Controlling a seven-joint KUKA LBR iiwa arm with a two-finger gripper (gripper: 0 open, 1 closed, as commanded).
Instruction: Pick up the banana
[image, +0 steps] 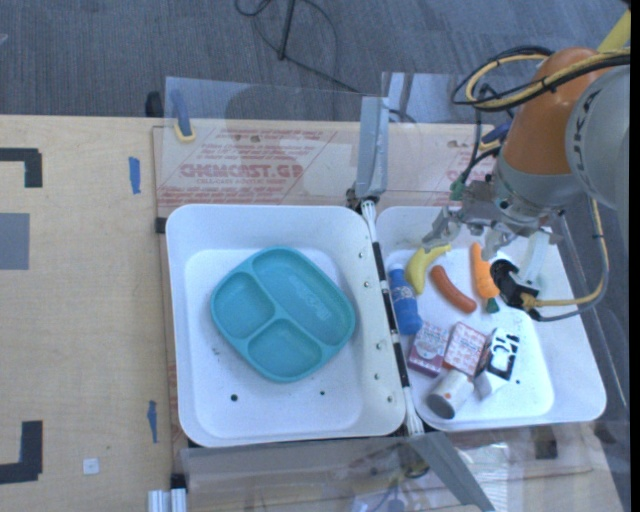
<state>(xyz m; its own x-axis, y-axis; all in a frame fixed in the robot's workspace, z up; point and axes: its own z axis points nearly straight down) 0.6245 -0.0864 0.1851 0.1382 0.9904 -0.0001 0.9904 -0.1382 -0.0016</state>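
The banana (424, 264), small, yellow and curved, lies in the right bin (575, 390) near its upper left corner. My gripper (467, 242) hangs over the back of that bin, just right of the banana. It is open; its left finger (441, 232) reaches down to the banana's upper end, and its right finger (497, 240) stands over an orange carrot (483, 272). White bin floor shows between the fingers, with nothing held.
A red sausage (453, 288) lies right of the banana and a blue bottle (403, 302) just below it. Two pink boxes (448, 347), a black-and-white piece (503, 355) and a white cup (445, 393) sit nearer the front. The left bin (190, 300) holds a teal divided plate (283, 312).
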